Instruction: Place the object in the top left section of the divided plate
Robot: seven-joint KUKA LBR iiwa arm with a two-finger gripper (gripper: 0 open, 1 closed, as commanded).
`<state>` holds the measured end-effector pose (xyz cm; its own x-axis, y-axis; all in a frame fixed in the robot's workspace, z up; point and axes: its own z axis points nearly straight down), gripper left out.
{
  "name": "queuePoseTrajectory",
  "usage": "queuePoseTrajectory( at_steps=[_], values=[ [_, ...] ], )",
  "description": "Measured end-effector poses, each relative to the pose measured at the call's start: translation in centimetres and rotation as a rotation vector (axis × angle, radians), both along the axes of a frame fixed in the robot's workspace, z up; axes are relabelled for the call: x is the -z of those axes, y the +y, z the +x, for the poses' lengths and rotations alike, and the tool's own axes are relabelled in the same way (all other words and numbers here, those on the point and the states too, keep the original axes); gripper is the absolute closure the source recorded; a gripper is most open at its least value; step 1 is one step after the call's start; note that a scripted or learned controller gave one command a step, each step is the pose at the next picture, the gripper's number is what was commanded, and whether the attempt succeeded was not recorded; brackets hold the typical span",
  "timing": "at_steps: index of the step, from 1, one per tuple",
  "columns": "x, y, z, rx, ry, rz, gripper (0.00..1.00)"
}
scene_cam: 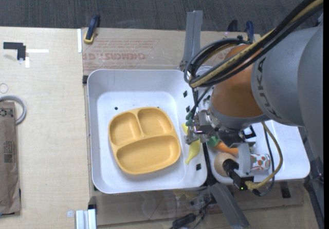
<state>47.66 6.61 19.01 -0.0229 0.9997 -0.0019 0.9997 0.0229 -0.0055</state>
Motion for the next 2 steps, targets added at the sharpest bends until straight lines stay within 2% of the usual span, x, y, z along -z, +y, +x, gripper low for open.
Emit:
queuePoseTrajectory(
  at_steps=[1, 2],
  values=[
    [-2.5, -2.0, 0.1, -0.115, -0.003, 0.000, 1.00],
    [6.6, 5.3, 0.0, -0.269, 0.000, 0.001, 1.00]
  ],
)
